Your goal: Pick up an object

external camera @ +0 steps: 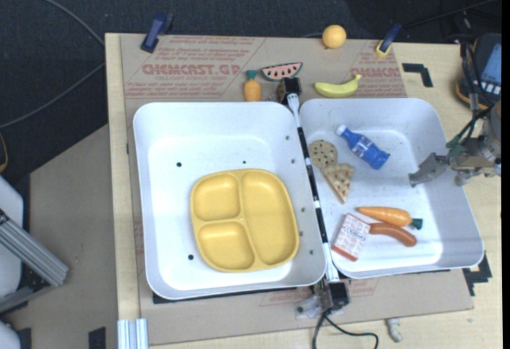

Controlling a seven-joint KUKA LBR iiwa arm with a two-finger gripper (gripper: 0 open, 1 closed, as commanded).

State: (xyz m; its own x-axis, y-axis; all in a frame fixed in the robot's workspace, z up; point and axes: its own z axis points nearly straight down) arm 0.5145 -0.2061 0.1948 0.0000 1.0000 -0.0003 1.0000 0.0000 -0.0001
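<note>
Hovering at the right bin's (pixel 446 244) three o'clock rim, the gripper (pixel 426 171) holds nothing; I cannot tell its state. Bottle (pixel 362 147), carrot (pixel 384 216) and sausage (pixel 392 234) lie unpicked inside; the lift remains.

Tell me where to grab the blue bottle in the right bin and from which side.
Probably best gripped across the blue bottle's body, at its middle, coming straight down from above. It lies flat on the right bin's floor, white cap toward the upper left, with bare floor along both long sides for the jaws to straddle its narrow width.
</note>
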